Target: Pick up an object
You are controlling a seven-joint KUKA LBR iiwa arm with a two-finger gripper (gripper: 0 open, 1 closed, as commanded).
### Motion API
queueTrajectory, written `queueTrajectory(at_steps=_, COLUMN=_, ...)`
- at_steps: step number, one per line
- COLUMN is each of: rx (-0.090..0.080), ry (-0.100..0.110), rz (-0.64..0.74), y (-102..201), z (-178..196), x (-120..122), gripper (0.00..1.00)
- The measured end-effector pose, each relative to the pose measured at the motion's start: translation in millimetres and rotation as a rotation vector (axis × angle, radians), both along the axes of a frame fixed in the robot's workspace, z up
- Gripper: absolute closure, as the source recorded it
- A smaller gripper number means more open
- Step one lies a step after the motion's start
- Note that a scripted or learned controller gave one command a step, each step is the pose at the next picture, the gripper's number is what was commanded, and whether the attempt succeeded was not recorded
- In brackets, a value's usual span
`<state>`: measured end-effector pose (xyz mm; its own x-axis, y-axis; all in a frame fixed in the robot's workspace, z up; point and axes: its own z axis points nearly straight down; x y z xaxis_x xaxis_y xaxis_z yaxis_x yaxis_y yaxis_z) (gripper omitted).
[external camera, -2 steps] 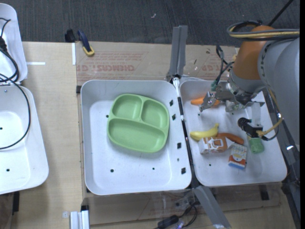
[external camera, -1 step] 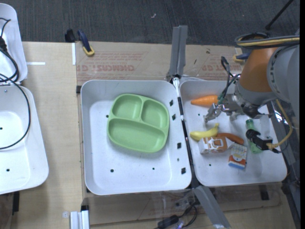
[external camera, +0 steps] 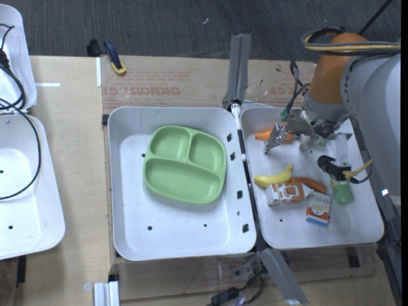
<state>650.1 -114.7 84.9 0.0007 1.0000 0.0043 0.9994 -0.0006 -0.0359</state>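
My gripper (external camera: 274, 140) hangs low over the far left part of the right bin (external camera: 268, 234). An orange carrot (external camera: 262, 134) lies right under and beside it, partly hidden by the gripper. Nearer the front of this bin lie a yellow banana (external camera: 274, 177), an orange-red sausage (external camera: 309, 184), a small brown and white carton (external camera: 287, 195), a white carton with blue and orange print (external camera: 318, 210) and a small green thing (external camera: 343, 194).
The left bin (external camera: 127, 234) holds a green divided plate (external camera: 186, 164). A grey divider post (external camera: 239, 62) stands behind the wall between the two bins. The arm (external camera: 370, 88) covers the right bin's far right part.
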Motion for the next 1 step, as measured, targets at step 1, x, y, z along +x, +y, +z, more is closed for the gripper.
queueTrajectory(at_steps=1, rx=-0.008, ry=-0.013, rz=0.005, y=-1.5, z=10.7, x=2.5, gripper=1.00)
